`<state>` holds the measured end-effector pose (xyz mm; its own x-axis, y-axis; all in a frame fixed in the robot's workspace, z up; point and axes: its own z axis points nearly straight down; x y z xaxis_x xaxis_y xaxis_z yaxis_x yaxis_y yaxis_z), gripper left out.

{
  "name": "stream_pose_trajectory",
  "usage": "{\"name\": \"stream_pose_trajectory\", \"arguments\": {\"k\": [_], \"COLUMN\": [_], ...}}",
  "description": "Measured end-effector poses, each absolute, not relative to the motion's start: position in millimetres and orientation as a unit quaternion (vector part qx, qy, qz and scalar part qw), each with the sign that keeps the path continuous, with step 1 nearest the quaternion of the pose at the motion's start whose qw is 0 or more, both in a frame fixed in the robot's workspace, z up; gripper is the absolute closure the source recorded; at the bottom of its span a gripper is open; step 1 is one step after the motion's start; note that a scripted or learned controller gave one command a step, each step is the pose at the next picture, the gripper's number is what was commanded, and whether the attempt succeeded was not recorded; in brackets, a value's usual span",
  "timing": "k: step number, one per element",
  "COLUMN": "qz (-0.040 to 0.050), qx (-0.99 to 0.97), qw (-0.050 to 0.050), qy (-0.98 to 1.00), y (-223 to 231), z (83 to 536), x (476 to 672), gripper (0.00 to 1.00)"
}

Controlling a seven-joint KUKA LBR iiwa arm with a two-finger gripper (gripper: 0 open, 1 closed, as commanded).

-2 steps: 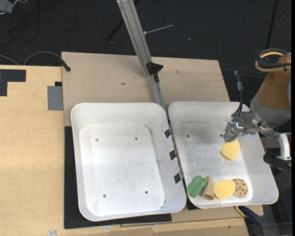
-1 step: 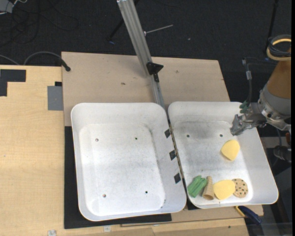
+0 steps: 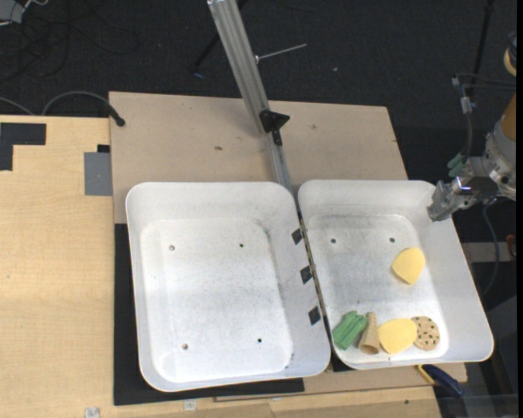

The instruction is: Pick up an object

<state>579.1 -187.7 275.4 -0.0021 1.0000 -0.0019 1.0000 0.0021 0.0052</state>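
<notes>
White plastic forms the two shallow bins, set side by side on the bench. Along the near edge of the right bin (image 3: 471,338) a small cluster is seen: a green piece (image 3: 349,329) lies nearest the divider between the bins, a tan cone-like piece (image 3: 368,334) is placed just beside it, a yellow piece (image 3: 397,336) touches that, and a chocolate-chip cookie (image 3: 425,332) is set against the yellow piece, towards the near right corner. Farther back, a second yellow piece (image 3: 408,266) lies alone near the right edge of the same bin, well apart from the cluster. The left bin (image 3: 148,225) is seen beside it. At the far right corner of the right bin, the gripper (image 3: 442,203) is held over the rim; nothing is seen between its fingers, and whether they are parted cannot be told. A slanted aluminium bar (image 3: 242,64) is fixed beyond the bins.
</notes>
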Motion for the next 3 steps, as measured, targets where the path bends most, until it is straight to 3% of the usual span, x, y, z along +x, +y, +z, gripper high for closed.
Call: {"name": "stream_pose_trajectory", "arguments": {"k": [1, 3], "qz": [-0.0001, -0.0009], "qx": [0.706, 0.706], "qw": [0.0, -0.003], "qy": [0.709, 0.708], "y": [-187.8, -80.3], "z": [284.3, 268.5], "x": [579.4, 568.2], "gripper": [1.0, 1.0]}}
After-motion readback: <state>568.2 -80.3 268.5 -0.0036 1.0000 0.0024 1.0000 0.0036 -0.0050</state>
